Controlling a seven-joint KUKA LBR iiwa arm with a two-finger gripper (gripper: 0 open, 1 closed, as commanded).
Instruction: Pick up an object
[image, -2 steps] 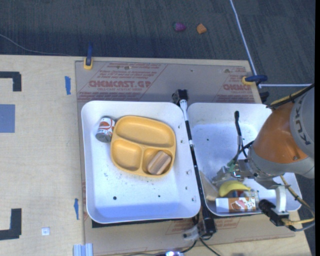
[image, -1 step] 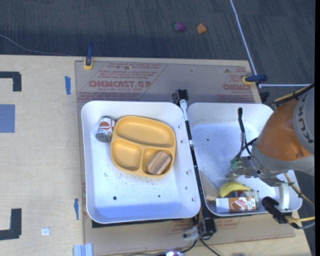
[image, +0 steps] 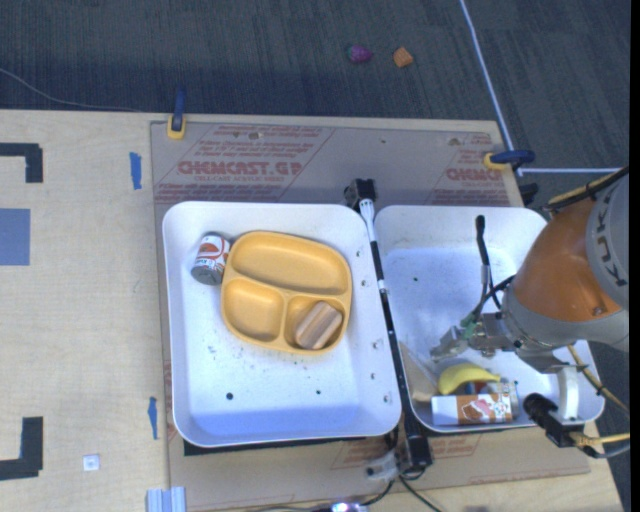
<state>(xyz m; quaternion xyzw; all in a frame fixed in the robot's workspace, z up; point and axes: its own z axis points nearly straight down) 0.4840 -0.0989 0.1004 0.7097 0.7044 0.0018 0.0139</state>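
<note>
Yellow tray: 1 | can: 1 | banana: 1 | carton: 1

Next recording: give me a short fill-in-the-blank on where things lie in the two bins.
1. The yellow three-compartment plastic tray lies in the ____ bin.
2. The small red-and-white can lies against the tray's ____ side.
3. The yellow banana lies in the ____ bin, beside the orange-and-white carton.
4. The tan oval piece sits ____ the tray.

Missing words: left; left; right; in
</note>
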